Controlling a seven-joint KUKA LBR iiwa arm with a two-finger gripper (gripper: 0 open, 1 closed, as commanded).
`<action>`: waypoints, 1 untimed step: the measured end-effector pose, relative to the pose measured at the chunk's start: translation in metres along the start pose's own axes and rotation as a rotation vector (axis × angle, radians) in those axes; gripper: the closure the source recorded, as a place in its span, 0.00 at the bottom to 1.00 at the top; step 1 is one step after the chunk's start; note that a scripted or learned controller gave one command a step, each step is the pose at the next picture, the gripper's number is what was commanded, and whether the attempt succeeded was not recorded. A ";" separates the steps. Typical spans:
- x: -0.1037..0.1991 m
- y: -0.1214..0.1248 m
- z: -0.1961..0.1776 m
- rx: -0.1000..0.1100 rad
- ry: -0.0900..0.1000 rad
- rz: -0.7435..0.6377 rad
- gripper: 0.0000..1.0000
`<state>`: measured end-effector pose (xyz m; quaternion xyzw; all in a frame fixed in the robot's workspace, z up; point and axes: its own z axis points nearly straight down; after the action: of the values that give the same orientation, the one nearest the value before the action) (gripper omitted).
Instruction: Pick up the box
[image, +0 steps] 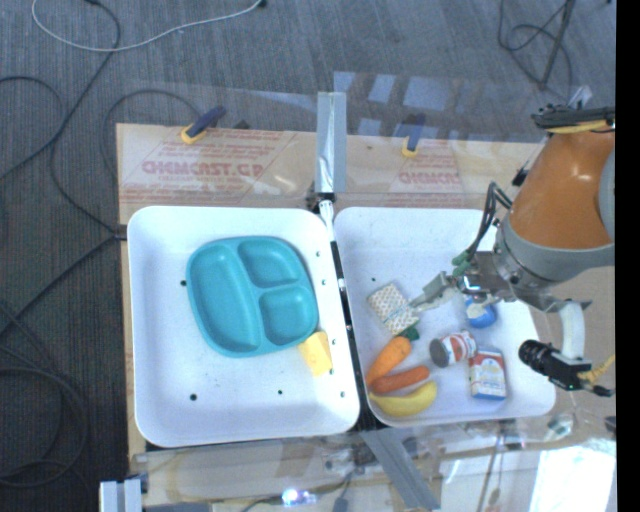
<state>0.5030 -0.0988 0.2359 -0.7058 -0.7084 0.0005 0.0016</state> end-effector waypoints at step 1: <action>0.032 0.048 0.053 0.000 -0.001 -0.096 0.00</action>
<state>0.5509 -0.0666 0.1825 -0.6712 -0.7413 0.0009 0.0014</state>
